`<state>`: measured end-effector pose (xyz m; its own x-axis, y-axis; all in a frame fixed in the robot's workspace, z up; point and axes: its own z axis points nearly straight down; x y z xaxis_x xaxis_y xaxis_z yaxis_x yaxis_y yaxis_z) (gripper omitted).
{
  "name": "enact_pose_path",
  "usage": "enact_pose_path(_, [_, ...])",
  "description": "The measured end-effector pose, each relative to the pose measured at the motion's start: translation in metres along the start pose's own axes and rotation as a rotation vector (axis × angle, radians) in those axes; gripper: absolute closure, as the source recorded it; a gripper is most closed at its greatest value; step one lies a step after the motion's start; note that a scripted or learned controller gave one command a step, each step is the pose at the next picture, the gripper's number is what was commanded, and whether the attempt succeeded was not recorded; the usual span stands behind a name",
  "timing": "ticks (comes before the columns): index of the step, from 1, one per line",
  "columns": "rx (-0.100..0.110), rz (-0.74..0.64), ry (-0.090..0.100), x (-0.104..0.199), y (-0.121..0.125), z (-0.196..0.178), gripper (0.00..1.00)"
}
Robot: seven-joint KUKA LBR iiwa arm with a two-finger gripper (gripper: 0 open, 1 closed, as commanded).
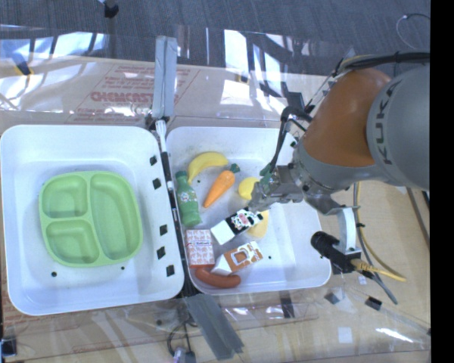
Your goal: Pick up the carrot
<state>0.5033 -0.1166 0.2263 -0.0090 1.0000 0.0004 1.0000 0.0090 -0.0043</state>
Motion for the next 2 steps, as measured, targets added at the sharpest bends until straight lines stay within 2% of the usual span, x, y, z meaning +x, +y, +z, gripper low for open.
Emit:
enact_pose_path(1, [0.002, 0.089, -0.001, 0.024, 0.052, 0.1, 0.0])
enact_pose_path(2, [0.0, 0.126, -0.001, 0.012, 0.09, 0.137, 0.0])
